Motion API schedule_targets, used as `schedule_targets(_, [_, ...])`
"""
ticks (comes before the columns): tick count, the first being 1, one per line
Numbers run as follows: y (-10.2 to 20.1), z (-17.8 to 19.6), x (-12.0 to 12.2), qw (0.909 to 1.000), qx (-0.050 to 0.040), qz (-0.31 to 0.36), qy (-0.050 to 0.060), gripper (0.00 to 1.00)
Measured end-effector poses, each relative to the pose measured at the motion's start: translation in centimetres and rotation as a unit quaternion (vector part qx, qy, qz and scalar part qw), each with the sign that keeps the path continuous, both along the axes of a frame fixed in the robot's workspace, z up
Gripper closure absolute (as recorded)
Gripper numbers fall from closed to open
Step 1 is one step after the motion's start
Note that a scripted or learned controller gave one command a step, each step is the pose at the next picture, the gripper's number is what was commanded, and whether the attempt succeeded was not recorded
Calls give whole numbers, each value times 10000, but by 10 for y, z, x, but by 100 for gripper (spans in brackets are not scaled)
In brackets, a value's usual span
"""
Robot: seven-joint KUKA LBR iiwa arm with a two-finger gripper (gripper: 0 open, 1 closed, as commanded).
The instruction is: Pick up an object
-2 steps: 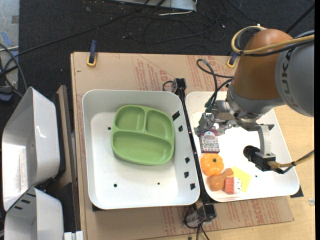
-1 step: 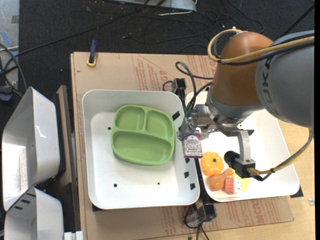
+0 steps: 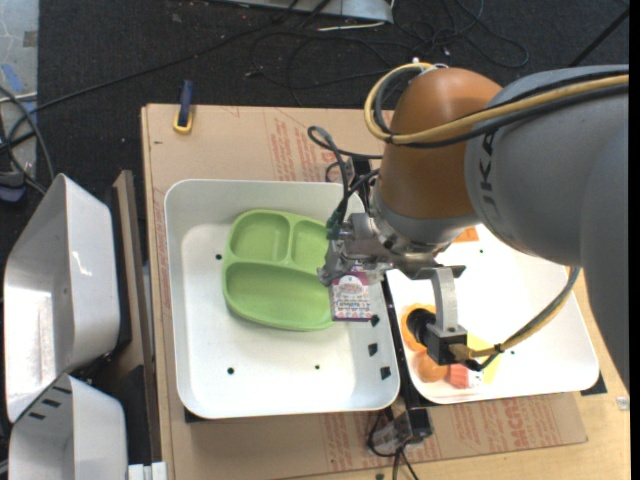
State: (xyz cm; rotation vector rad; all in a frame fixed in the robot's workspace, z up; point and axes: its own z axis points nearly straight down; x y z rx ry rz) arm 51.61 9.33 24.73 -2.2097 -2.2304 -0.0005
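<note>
Pink-labelled packet (image 3: pixel 350 298) sits beneath the arm's end (image 3: pixel 352 256), by the green plate (image 3: pixel 270 273); whether grasped, cannot tell.

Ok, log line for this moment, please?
gripper: low at right edge of green plate | plate: flat in left bin | hold: not confirmed | right bin: orange bits at edge beside left bin

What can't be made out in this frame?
Camera view:
Right bin: much of its floor hidden beneath the arm.
Green plate: right edge covered by the gripper.
Pink-and-white item at the gripper: too blurred to identify, or to say whether held.
Orange pieces: partly covered, too small to name.
</note>
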Motion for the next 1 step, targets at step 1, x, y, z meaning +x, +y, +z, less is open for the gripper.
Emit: schedule_targets(1, [-4,0,1,10000,-9,-37,-3,0])
